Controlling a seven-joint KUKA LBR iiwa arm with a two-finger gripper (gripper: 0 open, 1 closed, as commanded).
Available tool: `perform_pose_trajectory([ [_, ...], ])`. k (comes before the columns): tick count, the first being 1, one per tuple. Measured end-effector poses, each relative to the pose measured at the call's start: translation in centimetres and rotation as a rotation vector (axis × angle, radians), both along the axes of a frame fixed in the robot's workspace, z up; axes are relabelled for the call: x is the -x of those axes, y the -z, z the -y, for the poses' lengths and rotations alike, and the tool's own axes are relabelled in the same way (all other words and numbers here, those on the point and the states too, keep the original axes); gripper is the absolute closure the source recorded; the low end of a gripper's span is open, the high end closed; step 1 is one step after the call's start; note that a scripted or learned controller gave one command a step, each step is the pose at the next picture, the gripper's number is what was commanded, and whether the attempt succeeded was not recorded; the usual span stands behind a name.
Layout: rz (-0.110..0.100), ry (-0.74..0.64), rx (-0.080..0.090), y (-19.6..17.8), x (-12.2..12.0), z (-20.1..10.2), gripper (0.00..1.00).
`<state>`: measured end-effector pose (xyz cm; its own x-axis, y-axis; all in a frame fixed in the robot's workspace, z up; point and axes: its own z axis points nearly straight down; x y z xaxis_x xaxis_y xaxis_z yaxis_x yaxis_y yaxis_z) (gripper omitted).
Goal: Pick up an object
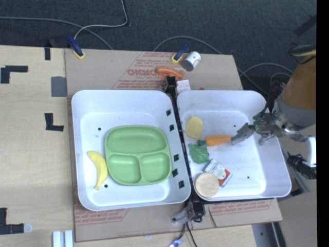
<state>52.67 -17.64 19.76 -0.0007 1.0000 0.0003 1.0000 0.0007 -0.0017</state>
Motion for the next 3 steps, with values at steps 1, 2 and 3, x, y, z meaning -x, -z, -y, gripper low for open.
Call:
perform_pose_trajectory([
  [1, 0.003, 0.0, -0.001, 10.0, 4.2, -4.2, 0.0],
  [2, 0.012, 0.002, 0.004, 10.9, 4.0, -8.0, 0.0],
  [3, 0.01, -0.001, -0.002, 10.9, 4.0, -7.6, 0.0],
])
